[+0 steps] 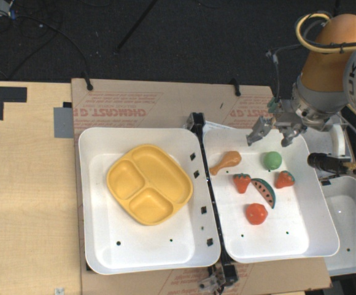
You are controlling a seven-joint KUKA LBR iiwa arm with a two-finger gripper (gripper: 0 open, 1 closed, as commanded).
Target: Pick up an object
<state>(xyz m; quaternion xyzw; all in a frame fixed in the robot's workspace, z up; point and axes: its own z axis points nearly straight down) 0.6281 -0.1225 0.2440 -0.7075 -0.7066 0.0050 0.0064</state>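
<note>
My gripper (272, 136) hangs open above the far edge of the right bin (288, 241), with nothing between its fingers. Just below it lies a green ball (272, 160). An orange chicken drumstick (226, 161) lies to the left of the ball. Nearer the bin's middle are a strawberry (242, 182), a watermelon slice (265, 191), a small red piece (284, 179) and a red tomato (256, 213).
The left bin (104, 244) holds a yellow divided plate (149, 183). A black divider (205, 183) runs between the two bins. Brown cardboard lies under both bins, and the wooden bench top extends to the left.
</note>
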